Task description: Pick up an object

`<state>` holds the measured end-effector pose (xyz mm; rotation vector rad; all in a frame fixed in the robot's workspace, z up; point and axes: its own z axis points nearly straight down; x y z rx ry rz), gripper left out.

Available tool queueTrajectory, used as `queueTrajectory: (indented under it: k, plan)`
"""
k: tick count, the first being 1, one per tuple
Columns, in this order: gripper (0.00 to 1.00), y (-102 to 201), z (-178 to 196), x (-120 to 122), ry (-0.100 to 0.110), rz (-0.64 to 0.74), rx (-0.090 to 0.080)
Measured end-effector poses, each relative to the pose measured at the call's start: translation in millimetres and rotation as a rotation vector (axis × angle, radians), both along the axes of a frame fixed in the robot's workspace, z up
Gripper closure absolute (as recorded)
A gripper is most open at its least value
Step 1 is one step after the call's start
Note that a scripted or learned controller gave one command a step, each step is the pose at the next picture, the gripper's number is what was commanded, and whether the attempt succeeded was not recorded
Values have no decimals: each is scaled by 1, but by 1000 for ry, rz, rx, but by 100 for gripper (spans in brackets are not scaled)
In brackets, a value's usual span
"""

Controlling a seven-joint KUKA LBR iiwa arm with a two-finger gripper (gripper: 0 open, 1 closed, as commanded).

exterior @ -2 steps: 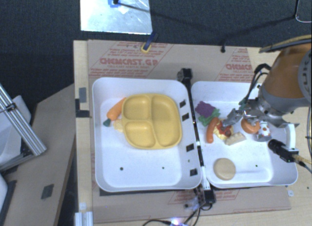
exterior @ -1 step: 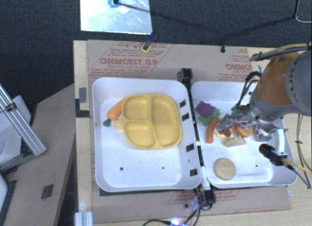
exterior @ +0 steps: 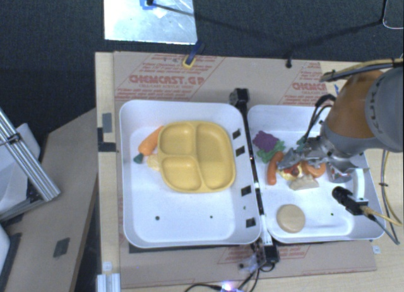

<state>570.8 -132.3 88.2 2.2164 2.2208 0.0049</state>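
Orange and red toy food (exterior: 302, 172) lies heaped right under the gripper (exterior: 302, 158), whose grip I cannot tell, so it should single out one piece before closing.

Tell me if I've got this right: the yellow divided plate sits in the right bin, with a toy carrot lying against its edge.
Not quite. The camera view shows the yellow divided plate in the left bin, not the right one. The rest stands: the toy carrot lies against the plate's edge.
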Motion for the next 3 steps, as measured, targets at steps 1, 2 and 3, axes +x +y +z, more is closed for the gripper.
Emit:
queueTrajectory:
  k: [1, 2, 3]
  plan:
    - [100, -2, 16, 5, -15, 0, -4]
    - [100, 7, 76, 4, -2, 3, 0]
    - [100, 7, 130, 6, -2, 3, -1]
